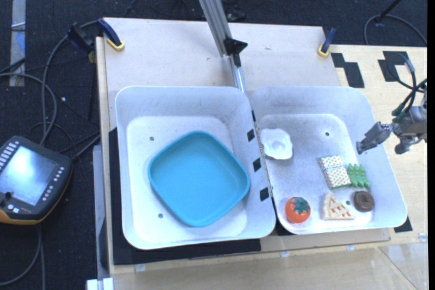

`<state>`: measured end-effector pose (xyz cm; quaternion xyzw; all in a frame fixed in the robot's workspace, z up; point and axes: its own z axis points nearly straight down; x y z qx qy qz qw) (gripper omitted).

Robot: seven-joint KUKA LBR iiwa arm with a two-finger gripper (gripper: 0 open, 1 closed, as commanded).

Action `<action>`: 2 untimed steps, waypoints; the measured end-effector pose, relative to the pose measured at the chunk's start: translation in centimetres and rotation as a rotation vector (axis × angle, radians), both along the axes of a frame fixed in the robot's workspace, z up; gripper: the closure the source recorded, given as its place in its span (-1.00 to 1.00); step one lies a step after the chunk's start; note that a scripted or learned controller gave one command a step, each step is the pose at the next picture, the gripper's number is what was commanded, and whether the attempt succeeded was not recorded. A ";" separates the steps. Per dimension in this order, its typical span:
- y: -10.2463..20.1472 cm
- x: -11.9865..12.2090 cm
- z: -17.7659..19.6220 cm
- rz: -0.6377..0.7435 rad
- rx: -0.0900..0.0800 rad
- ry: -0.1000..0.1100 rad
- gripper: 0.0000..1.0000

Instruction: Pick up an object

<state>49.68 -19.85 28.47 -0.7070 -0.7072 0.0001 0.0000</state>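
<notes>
Standing over the bench (285,44), I see pale board clamped at its far corners, with two white bins side by side. A blue tray (198,177) lies in the left bin (136,112). Scattered across the right bin (306,105) are a white crumpled piece (276,144), a checkered block (334,171), a green toy (358,176), a brown disc (363,201), a patterned wedge (336,207) and a tomato (297,210). Hovering just beyond that bin's right rim, the gripper (370,139) holds nothing; whether its fingers are apart I cannot tell. Dark carpet, cables and a teach pendant (30,176) surround the bench.
</notes>
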 end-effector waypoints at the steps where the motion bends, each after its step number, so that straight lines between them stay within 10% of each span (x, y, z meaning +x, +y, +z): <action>1: 0.0 0.6 -4.5 0.000 0.001 0.004 -1.00; 2: 0.8 0.9 -9.2 0.001 0.001 0.004 -1.00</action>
